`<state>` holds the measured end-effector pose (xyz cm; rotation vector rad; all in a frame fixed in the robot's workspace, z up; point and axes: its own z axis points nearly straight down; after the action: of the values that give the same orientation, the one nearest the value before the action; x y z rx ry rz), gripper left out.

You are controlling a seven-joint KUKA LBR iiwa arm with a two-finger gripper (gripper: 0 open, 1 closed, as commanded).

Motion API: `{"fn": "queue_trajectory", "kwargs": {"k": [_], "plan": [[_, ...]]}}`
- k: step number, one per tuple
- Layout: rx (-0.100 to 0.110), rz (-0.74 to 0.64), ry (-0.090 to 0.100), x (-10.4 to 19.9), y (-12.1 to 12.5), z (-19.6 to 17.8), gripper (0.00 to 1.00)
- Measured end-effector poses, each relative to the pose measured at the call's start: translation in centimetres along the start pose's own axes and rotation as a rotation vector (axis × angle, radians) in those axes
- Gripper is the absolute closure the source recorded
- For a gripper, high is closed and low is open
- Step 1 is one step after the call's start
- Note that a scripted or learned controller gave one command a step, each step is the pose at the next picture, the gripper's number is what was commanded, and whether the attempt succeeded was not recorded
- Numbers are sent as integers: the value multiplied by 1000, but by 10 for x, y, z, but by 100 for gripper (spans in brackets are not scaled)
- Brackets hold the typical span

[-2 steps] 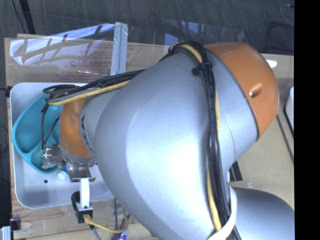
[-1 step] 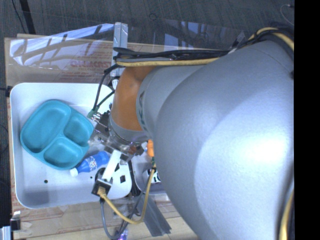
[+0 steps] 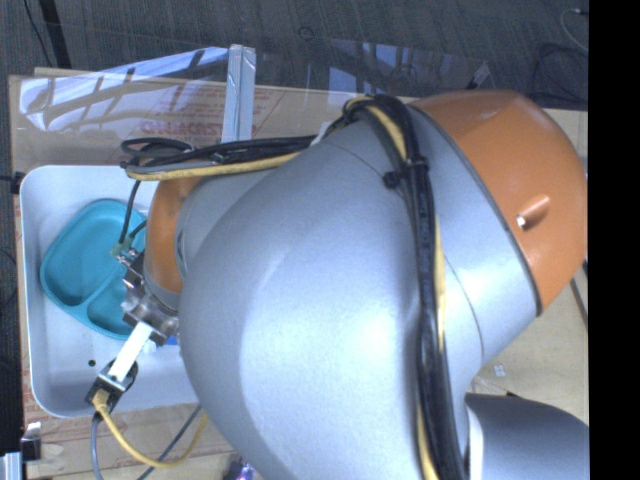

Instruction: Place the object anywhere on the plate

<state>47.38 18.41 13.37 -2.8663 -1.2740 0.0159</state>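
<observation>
A teal plate with compartments lies in the left part of the white left bin. My grey arm with its orange band covers most of the view and hides the rest of the bench. The gripper shows as a few metal parts at the plate's right edge, right over the plate's rim. I cannot make out anything held there. A small blue sliver peeks out from under the arm on the bin floor.
A tiny dark speck lies on the bin floor near the front left. Behind the bin stands a cardboard wall with clear film. Bare bin floor shows in front of the plate.
</observation>
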Motion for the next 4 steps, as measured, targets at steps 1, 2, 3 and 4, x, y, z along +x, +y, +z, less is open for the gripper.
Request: {"fn": "queue_trajectory", "kwargs": {"k": [1,2,3,4], "plan": [[0,339,1,20,-17,43,0],[-4,580,8,0,1,-120,0],[1,627,2,-50,164,-57,0],[9,592,13,-32,117,-2,0]]}}
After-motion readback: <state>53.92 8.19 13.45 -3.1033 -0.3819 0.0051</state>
